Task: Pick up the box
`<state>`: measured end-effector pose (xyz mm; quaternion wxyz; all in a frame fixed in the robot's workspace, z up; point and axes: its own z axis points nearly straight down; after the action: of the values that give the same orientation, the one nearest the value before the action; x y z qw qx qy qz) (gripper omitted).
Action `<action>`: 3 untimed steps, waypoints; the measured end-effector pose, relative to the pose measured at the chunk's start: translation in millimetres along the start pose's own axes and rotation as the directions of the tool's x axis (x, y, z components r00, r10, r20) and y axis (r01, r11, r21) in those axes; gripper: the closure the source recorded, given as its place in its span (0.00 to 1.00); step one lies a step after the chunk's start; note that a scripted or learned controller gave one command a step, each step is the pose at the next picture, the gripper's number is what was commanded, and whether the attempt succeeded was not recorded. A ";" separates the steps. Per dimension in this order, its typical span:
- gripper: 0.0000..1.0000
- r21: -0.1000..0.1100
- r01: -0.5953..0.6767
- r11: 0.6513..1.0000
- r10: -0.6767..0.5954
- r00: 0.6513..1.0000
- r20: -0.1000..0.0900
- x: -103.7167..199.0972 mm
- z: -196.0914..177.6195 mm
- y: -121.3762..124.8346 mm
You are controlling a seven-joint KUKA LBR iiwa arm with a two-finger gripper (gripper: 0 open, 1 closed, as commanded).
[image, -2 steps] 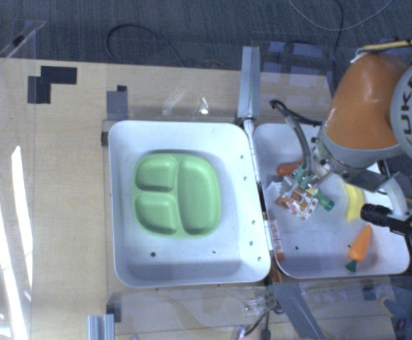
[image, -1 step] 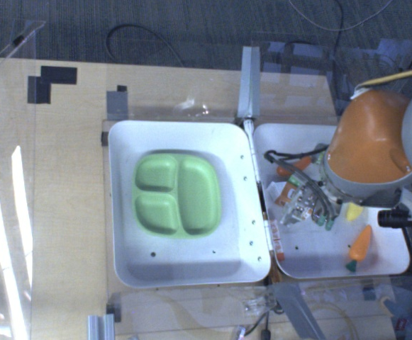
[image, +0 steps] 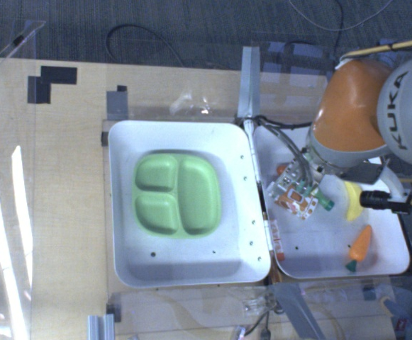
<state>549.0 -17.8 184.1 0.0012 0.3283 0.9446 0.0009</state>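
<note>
Fingers [image: 296, 192] low in right white bin [image: 312, 255], pale wooden bench [image: 49, 190], grey carpet [image: 191, 9]

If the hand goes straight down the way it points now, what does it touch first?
Most likely the small printed box in the right bin, which lies just under the hand. Depth is unclear from this slanted view.

Grey arm [image: 404, 112], black "KUKA" lettering, orange band, black cables along wrist.
</note>
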 end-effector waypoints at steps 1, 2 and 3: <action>1.00 -0.003 -0.047 0.999 0.047 0.999 0.008 -2.5 94.1 -89.9; 1.00 0.001 -0.494 0.870 0.494 0.870 0.000 44.4 0.2 -42.9; 1.00 0.001 -0.278 0.961 0.278 0.961 0.000 62.4 -4.2 -19.9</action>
<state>487.8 5.3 188.2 0.0009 0.4575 0.8892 0.0006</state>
